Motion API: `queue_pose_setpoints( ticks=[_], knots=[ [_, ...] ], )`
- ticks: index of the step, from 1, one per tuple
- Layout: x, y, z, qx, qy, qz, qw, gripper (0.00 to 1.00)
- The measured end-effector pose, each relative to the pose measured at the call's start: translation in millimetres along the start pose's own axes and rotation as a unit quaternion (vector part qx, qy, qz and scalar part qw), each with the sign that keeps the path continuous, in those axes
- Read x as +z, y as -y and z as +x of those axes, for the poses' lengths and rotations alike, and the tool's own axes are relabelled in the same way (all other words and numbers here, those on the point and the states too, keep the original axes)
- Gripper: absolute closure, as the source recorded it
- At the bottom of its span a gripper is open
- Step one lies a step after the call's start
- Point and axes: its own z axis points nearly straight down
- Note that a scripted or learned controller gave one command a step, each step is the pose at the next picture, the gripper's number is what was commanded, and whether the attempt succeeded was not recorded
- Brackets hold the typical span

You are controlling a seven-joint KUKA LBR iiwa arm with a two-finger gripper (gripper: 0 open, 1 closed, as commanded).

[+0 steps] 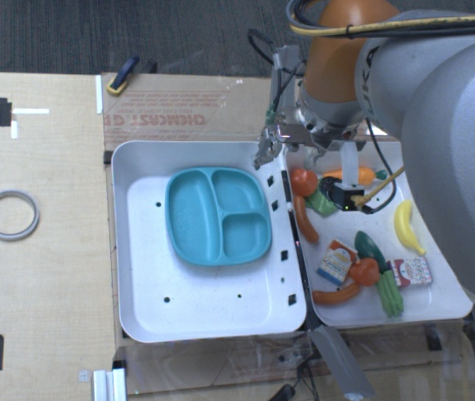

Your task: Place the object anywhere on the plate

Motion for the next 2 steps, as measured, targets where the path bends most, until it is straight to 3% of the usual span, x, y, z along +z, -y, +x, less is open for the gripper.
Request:
queue_pose_setpoints(
  ticks=[1,2],
  knots=[
    [-58.5,66.3,54.0,0.035,0.0,0.001,0.9994,0.0],
    [31.1,32.1,109.6,0.204,0.001,0.001,0.9789,0.0]
  ],
)
